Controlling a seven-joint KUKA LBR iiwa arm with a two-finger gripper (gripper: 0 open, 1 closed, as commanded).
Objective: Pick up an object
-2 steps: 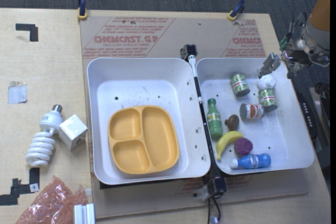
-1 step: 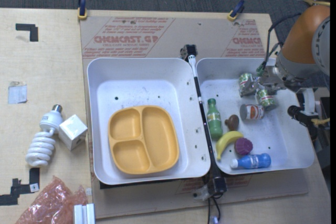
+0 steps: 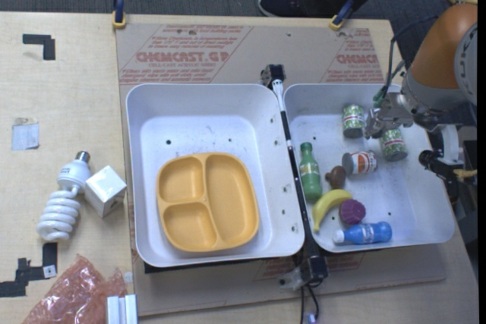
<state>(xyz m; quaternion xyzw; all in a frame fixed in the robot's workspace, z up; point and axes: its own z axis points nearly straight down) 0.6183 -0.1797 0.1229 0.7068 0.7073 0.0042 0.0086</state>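
The right bin [image 3: 425, 205] holds several small objects. A green-labelled can [image 3: 352, 120] stands at its far side and a second one [image 3: 392, 143] sits just right of it. My gripper [image 3: 378, 117] hangs low between these two cans, at the far right part of the bin. Below them a small can [image 3: 359, 162] lies on its side, next to a brown lump [image 3: 335, 177]. A green bottle [image 3: 309, 171] lies along the bin's left wall. A banana [image 3: 330, 205], a purple ball [image 3: 351, 211] and a blue and white bottle [image 3: 363, 234] rest near the front.
The left bin [image 3: 152, 133] holds a yellow divided plate [image 3: 206, 201]. A light bulb [image 3: 62, 201], a white cube [image 3: 105, 190] and a red mesh bag [image 3: 83, 292] lie on the bench at the left. A person's shoe [image 3: 285, 5] stands beyond the bench.
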